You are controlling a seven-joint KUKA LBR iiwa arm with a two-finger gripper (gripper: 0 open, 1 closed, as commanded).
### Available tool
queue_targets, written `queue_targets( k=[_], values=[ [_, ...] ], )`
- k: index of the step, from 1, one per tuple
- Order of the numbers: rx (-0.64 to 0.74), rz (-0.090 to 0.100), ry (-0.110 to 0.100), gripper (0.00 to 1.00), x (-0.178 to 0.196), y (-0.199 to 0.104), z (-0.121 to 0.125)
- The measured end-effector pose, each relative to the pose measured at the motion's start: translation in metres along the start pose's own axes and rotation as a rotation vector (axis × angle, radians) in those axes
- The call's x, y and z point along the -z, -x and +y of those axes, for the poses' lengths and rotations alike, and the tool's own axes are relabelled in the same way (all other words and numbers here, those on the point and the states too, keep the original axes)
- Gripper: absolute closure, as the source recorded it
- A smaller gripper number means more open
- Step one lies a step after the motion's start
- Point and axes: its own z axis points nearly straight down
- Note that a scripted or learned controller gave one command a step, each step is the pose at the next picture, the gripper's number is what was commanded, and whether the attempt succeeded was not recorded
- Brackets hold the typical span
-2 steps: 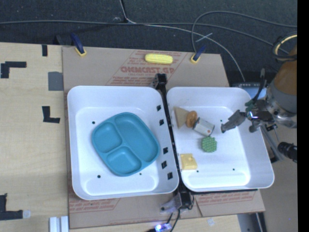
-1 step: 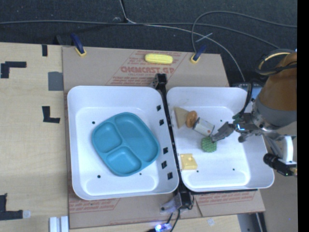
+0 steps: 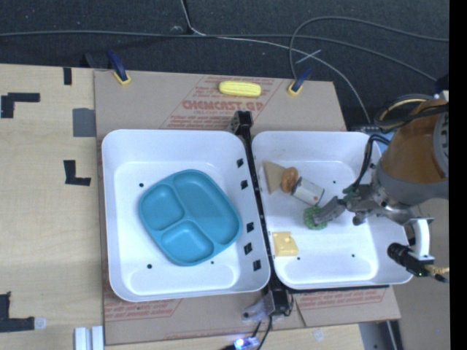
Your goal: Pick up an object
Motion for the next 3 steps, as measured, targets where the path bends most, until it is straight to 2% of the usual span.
queue_targets(
  k=[1, 2, 3],
  values=[
    [0.001, -0.002, 0.007, 0.00, -0.052, -0.001, 0.001],
    [0.001, -0.003, 0.009, 1.00, -0.039, 0.000, 0.001],
    [0.000, -0.003, 0.010, 1.00, 0.011, 0.010, 0.003]
  ],
)
